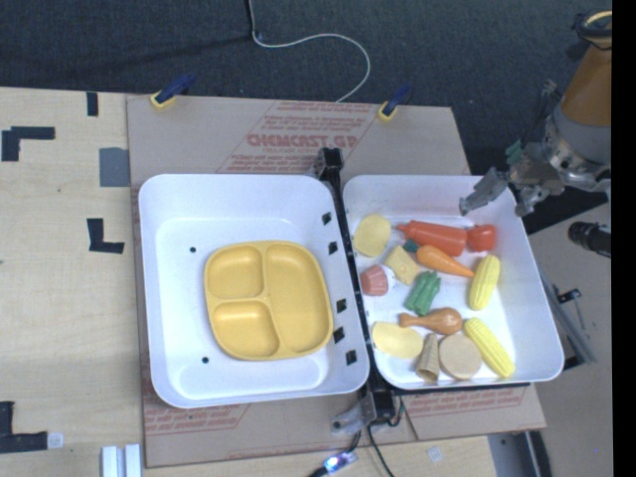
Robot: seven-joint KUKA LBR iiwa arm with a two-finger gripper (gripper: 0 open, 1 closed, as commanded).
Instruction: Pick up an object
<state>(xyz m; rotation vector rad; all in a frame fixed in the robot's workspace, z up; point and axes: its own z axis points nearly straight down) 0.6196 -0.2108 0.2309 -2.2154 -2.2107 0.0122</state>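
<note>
The toy food lies in the right bin [542,311], heaped loosely across its floor: a long red-orange carrot [434,234] with a red piece [482,237] at its end near the back, a smaller orange carrot [443,260] just in front of it, a pale yellow round piece [373,235] at the left, a yellow wedge [401,264], a pink-red chunk [375,280], a green vegetable [424,291], two corn cobs [484,281] [490,347] along the right side, a brown drumstick [433,320], and pale slices [397,340] and a round tan disc [459,357] at the front

The gripper [494,193] hangs over the back right corner of this bin, above the red piece and apart from every item; one grey finger [481,193] juts to the left, nothing sits between the fingers, and how wide they stand cannot be told from here

The left bin [164,266], touching the right one along a black-clipped seam, holds a yellow compartment plate [268,299]

Both bins rest on a cardboard sheet [298,137] printed with red lettering and pinned by yellow-and-blue clamps [174,90], on a pale wooden bench [60,286] marked with dark tape; beyond it lies dark carpet [119,18] crossed by a white cable [318,43]
</note>
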